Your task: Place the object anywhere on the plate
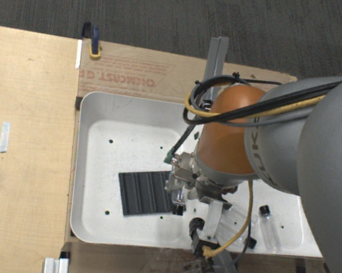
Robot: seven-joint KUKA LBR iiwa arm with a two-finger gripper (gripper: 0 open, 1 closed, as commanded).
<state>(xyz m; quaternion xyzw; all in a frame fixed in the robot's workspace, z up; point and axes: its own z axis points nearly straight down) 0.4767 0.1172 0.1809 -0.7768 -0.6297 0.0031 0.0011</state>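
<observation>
White bin, black ribbed plate, grey arm with orange band

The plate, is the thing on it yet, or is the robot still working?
Nothing looks finished yet. The dark ribbed plate lies flat in the white bin with its top bare. The claw hangs low at the plate's right edge, but its tips are hidden under the arm, so I can't tell if it carries anything. A small clear bottle lies apart on the right. Putting an object on the plate is still left.
</observation>
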